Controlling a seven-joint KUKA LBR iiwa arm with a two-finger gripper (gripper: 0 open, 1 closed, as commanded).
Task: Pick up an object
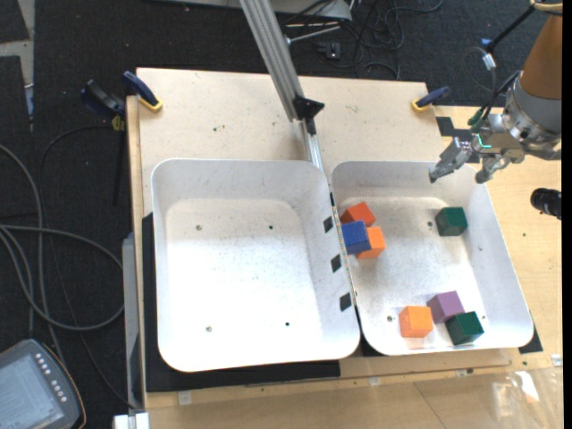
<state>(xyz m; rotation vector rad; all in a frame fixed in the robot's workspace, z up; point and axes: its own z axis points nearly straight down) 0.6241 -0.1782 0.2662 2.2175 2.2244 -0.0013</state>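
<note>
Where blocks [362, 231] lie, none lettered.

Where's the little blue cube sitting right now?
The blue cube lies in the right bin, close to its left wall beside the divide between the bins, wedged between two orange cubes that touch it.

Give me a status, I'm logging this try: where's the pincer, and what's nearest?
Pincer open, holding nothing, over right bin's far edge. Nearest block: green cube, standing alone. Nothing in the way.
</note>
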